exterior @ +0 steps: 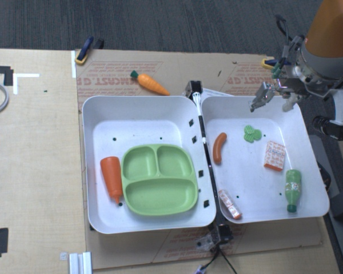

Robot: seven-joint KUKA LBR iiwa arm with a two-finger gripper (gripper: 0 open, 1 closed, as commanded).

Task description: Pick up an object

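Note:
My gripper [274, 100] hangs above the far rim of the right bin [314, 153], open, its two fingers spread with nothing between them. Below and to its left in that bin lies a small green leafy piece [252, 133]. A brown sausage [219, 148] rests near the bin's left wall. A pink-and-orange wafer block [275, 155] sits toward the right, with a green bottle [292, 190] in front of it. A pink wrapped bar [230, 204] lies at the front left corner.
The left bin [94, 130] holds a green divided plate [159, 179] and an orange cylinder [111, 177]. Behind the bins, a toy carrot [150, 83] lies on the cardboard, and a blue clip [84, 49] sits farther left.

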